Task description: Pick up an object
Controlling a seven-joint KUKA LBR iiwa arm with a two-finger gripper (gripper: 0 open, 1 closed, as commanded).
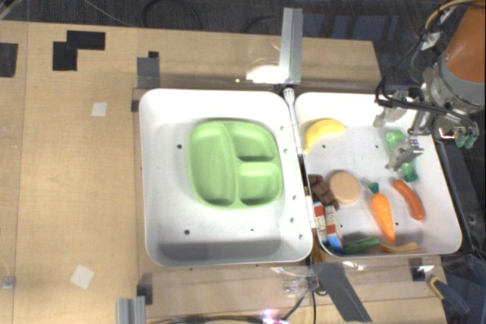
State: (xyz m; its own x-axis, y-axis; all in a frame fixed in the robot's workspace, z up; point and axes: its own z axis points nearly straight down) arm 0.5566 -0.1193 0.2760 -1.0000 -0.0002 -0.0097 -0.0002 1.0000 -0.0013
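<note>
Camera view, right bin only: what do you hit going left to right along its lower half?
Chocolate bar → round bun → carrot → sausage. All lie in the right bin. I skipped the items along the bottom edge since they overlap, and the gripper hovers farther up.

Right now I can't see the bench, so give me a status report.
Gripper low over right bin, nothing visibly held. Green piece beside it. Sausage, carrot close by.
</note>
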